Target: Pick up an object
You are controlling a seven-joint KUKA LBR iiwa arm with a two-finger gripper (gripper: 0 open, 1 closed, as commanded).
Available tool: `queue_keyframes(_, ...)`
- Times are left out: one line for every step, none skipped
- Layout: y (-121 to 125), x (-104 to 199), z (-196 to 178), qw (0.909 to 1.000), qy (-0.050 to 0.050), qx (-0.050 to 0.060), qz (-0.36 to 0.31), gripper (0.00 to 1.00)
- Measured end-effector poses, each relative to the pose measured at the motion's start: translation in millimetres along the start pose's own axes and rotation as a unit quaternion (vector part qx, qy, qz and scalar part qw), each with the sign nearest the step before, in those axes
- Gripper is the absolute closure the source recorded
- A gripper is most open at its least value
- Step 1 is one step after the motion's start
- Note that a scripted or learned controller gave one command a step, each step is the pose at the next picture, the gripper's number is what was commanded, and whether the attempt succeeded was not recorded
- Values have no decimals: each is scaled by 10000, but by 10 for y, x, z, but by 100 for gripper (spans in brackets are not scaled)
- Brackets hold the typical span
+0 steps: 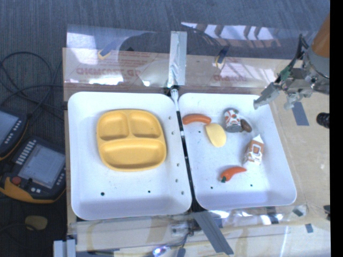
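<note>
Camera view: gripper (275, 96), fingers apart and empty, at upper right of the frame above the right bin (284, 189). Sausage (196, 119), bin's upper left, looks light, smooth, probably slippery; grasp across its middle.

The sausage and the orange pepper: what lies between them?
The pale yellow potato-like piece lies between the sausage and the orange pepper, seen in the camera view.

Two white bins (80, 159) (278, 159); one yellow divided tray (131, 139); six small food items (216, 135) in right bin.
</note>
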State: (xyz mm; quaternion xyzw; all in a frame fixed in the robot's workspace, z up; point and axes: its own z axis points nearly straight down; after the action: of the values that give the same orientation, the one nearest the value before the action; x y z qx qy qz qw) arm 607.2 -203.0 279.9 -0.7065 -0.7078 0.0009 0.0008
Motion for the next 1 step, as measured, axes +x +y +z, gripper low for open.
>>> queue_keyframes(342,242,1727,10000,-6,10,0,0)
